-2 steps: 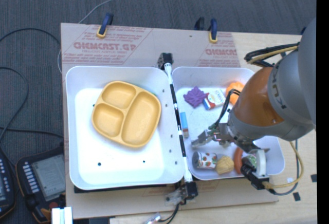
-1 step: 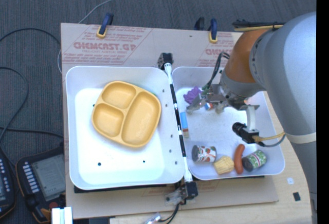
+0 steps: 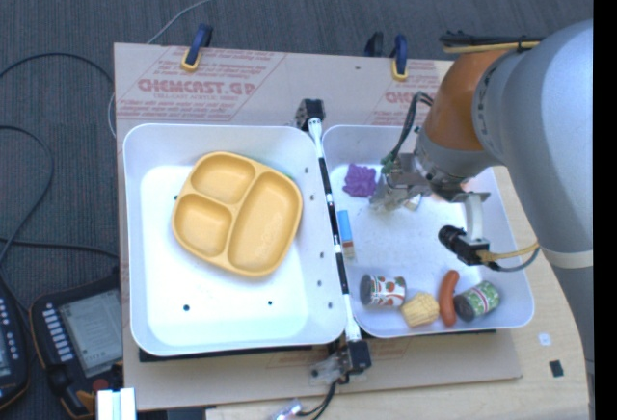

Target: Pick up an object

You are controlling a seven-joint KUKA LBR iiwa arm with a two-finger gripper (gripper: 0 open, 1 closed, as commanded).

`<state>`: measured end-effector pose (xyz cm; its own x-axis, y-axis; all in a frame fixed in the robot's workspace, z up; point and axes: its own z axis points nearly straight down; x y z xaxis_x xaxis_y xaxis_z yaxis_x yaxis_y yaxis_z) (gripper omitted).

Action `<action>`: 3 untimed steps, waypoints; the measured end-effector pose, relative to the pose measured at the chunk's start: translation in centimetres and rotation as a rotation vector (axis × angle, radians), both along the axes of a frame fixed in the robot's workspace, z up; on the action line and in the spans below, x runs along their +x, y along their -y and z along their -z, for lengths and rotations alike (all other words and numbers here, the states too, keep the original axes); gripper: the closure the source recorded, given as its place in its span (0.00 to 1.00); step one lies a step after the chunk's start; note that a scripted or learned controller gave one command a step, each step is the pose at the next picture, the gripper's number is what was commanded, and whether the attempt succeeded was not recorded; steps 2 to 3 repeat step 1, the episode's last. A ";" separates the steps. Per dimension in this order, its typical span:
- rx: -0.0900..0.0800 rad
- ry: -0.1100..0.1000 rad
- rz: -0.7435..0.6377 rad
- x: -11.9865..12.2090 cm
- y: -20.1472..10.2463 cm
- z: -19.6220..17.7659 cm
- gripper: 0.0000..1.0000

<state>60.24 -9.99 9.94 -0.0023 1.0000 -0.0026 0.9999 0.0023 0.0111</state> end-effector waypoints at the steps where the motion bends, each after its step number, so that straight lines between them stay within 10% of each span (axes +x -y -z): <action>1: -0.001 -0.001 0.000 0.0 0.0 0.0 0.00; 3: -0.001 -0.001 0.000 0.0 0.0 0.0 0.00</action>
